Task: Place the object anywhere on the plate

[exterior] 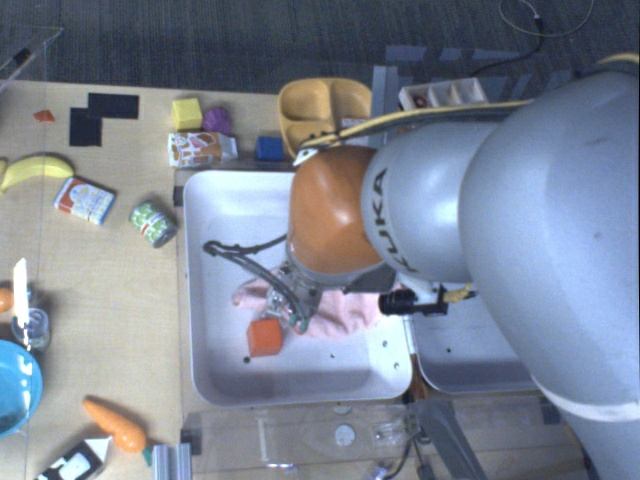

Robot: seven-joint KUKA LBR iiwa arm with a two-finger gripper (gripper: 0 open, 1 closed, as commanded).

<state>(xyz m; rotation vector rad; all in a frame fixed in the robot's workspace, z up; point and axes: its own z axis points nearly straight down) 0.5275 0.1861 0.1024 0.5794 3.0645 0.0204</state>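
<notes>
Camera view, gripper [291, 313] low inside left white bin [215, 368], finger spread impossible to tell, tips just beside matte orange block [264, 338], crumpled soft pink cloth [335, 313] touching behind, glossy orange wrist band [335, 213] above

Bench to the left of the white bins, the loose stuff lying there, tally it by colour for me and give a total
Yellow: 2, banana and yellow block
Purple: 1, purple piece
Blue: 1, blue block
Orange: 1, carrot
Green: 1, green can
Red and white: 2, small carton and snack box
Total: 8
</notes>
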